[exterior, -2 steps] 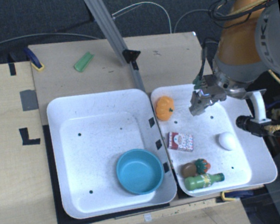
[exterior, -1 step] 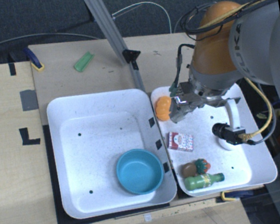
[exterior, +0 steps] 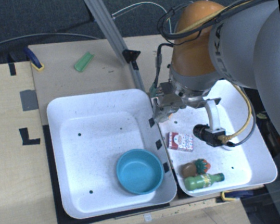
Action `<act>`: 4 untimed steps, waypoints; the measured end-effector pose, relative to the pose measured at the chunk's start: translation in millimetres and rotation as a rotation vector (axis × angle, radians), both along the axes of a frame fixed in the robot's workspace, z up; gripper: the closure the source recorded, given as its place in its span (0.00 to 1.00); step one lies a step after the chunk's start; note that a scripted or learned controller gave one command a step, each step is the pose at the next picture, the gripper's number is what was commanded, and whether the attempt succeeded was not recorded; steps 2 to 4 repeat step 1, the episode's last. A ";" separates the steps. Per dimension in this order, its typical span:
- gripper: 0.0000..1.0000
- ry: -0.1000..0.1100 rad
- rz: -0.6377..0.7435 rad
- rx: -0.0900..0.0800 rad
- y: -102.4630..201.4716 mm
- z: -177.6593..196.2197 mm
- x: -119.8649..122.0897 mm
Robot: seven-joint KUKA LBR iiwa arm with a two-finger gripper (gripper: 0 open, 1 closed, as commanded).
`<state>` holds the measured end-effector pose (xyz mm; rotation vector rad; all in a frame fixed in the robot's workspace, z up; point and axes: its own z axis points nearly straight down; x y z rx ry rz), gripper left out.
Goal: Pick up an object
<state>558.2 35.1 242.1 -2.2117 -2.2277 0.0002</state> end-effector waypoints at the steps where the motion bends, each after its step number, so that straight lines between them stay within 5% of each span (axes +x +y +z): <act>1: 1.00 0.002 0.000 -0.001 55.9 -16.9 4.9; 4: 1.00 0.002 0.000 -0.001 55.9 -16.9 4.9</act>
